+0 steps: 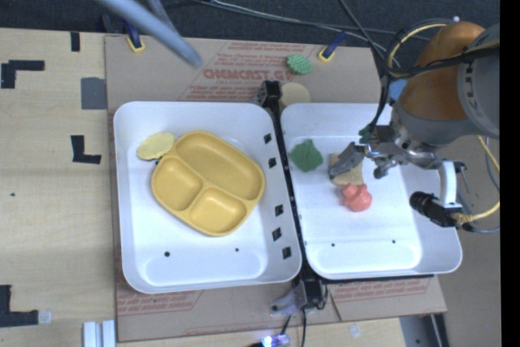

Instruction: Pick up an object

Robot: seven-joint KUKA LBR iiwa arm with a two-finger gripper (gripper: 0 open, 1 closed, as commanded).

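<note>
In the right bin [422, 252] lie a green lump [306, 155], a small tan piece [349, 175] and a pink-red lump [356, 197]. My gripper [362, 165] hangs over the middle of this bin, just above the pink-red lump and to the right of the green one. Its two dark fingers [344, 159] stand apart, so it is open. The left finger sits right over the tan piece and partly hides it. Nothing shows held between the fingers.
The left bin [134, 256] holds a yellow divided plate [207, 183] and a pale yellow chip [154, 146] at its upper left. Behind the bins a green waffled piece [299, 63] and a beige disc [296, 93] lie on the cardboard. Cables loop around the arm on the right.
</note>
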